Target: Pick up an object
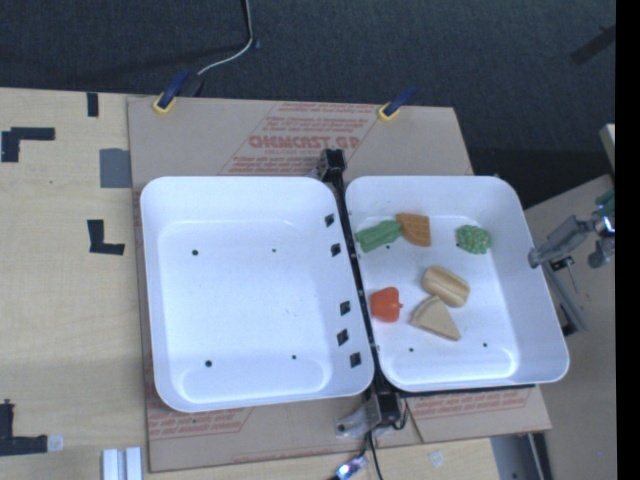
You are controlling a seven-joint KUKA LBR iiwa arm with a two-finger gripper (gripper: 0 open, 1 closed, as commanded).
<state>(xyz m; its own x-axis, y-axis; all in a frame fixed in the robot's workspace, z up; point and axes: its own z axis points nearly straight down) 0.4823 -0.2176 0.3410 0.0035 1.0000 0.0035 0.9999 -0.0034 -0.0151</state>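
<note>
Green pod (379, 235): lies in the right bin (500, 196), near the divider; long axis runs left-right, right end tilted slightly up.
Neighbours: orange wedge (414, 229) touching its right end; green lump (473, 239) further right; red piece (386, 304) below; tan roll (446, 285) and tan wedge (436, 319) lower right.
Left bin (160, 208): beside the right one.
Gripper (565, 243): outside the right bin's right rim, clear of all objects; finger state cannot be told.

Dark blue carpet (420, 28) lies beyond the wooden bench (60, 298). A brown board (300, 138) is clamped on it.
</note>
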